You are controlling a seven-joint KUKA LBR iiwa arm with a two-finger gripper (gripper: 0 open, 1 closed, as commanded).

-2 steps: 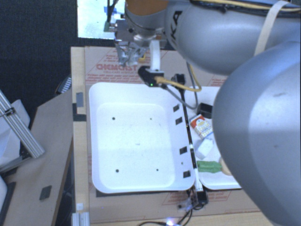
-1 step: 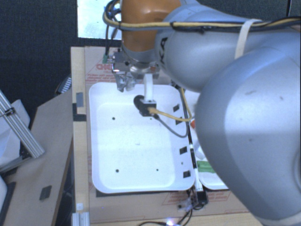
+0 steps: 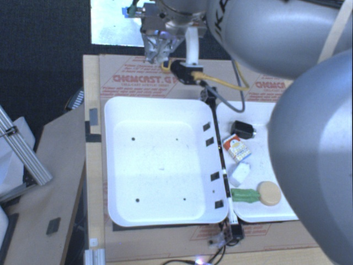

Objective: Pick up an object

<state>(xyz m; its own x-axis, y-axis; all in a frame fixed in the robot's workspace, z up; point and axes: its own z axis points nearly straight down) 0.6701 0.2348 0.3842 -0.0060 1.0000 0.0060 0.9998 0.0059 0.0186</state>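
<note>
**Ana:** Brown printed board covers the bench (image 3: pixel 138 79), dark floor around it, and two shallow white plastic bins sit side by side on top. The big grey arm (image 3: pixel 276 32) sweeps in from the right, one of it, filling that whole corner.

**Ben:** Left white bin (image 3: pixel 118 148) first, then the right white bin (image 3: pixel 259 112), partly under the arm. Count the right one?

**Ana:** Five things I can make out. One green elongated piece (image 3: pixel 244 195), long axis running left to right, one end touching a round tan disc (image 3: pixel 270 192). One orange-and-white packet (image 3: pixel 236 148), tilted diagonally. One small white block (image 3: pixel 240 174) just below it. One small black object (image 3: pixel 242 129) above, near the divider.

**Ben:** And the two-finger gripper (image 3: pixel 157 51)?

**Ana:** Up beyond the far rim of the left bin, over the board, well apart from all five objects. Nothing visible between its fingers; how wide they stand, I cannot tell.
</note>
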